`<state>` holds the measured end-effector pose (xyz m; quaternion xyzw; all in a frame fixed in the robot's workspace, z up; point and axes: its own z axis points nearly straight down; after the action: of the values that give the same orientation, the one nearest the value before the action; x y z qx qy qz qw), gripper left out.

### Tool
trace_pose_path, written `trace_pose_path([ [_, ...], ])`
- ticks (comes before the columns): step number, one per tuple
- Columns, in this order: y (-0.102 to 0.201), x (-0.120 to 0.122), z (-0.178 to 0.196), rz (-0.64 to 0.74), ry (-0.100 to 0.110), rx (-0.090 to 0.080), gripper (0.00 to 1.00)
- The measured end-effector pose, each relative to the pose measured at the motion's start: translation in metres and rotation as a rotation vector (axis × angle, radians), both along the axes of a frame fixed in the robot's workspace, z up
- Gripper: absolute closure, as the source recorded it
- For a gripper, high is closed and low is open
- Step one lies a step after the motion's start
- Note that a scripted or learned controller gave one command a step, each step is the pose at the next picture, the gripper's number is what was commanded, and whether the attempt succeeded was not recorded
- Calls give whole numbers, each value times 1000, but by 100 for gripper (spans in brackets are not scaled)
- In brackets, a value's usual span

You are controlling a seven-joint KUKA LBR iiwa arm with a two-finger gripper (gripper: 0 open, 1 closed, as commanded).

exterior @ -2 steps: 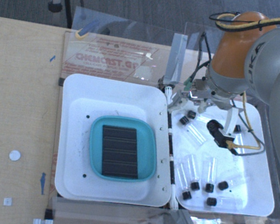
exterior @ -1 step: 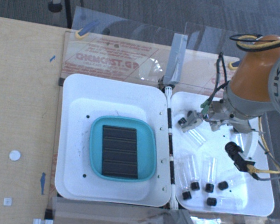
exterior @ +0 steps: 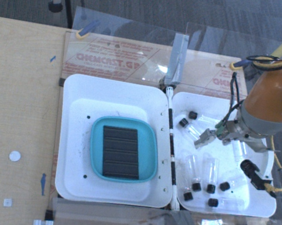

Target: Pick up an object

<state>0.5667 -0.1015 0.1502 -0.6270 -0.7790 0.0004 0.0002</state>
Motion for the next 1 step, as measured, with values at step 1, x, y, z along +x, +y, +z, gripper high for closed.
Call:
trace_pose_path([
  [1, -51, -71, -46, -39, -1, 0, 0],
])
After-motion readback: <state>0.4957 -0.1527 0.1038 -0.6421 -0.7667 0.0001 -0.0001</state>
